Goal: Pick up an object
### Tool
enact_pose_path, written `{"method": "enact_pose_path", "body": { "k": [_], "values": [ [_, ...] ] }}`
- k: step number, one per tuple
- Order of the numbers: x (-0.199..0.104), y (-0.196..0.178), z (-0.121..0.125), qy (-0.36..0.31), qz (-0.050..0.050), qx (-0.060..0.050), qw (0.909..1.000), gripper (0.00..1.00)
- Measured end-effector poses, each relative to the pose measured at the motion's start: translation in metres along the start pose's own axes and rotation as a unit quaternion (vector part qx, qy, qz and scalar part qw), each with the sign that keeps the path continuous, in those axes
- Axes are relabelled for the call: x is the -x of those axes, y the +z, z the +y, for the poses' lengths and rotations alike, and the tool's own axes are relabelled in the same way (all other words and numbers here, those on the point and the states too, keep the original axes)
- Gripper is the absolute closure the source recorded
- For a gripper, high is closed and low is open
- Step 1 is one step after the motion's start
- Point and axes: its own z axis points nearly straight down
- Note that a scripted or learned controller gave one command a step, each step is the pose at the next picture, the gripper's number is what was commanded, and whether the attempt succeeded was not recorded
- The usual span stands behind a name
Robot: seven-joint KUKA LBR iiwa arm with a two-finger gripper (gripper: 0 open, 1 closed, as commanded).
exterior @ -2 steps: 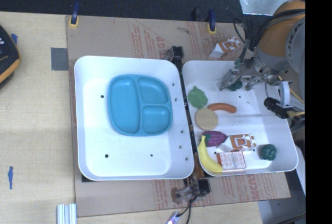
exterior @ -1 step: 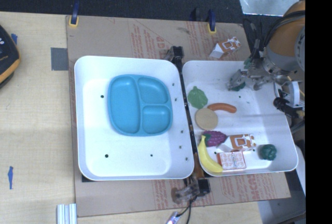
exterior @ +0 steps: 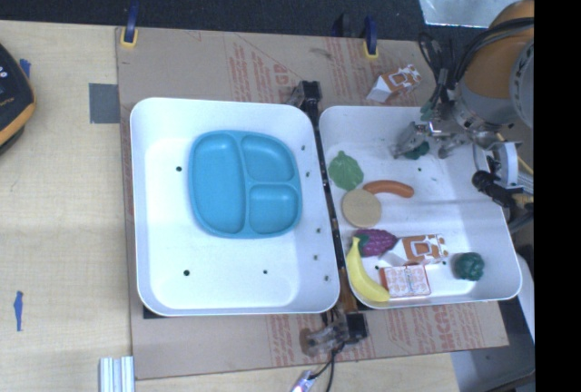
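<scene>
Right bin [exterior: 490,227], near edge: banana [exterior: 361,277], red-and-white packet [exterior: 406,280], dark green ball [exterior: 469,266]. Just beyond: purple grapes [exterior: 376,242], small carton [exterior: 425,247]. Mid-bin: tan disc [exterior: 361,207], sausage [exterior: 388,189], green leafy piece [exterior: 345,171]. Far end: pincer [exterior: 419,142], low over the bin floor, nothing visibly held; open or closed cannot be told. Left bin [exterior: 163,272]: 1 blue divided plate [exterior: 244,182]. Another carton [exterior: 396,83] on the table beyond.

Grey arm [exterior: 508,91] with a rounded orange band [exterior: 508,23] above the wrist. Black cables [exterior: 454,63] looping along the wrist. Small metal gripper [exterior: 416,142] of dull grey parts with greenish tips. Black and white fittings [exterior: 499,177] lower on the arm.
</scene>
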Motion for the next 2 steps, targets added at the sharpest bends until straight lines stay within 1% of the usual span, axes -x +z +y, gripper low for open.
{"method": "enact_pose_path", "body": {
  "k": [1, 2],
  "values": [
    [-0.003, 0.000, 0.000, 0.000, 0.000, 0.000, 1.0000, 0.00],
    [-0.039, 0.000, 0.000, -0.001, 0.000, 0.000, 1.0000, 0.00]
  ]
}}
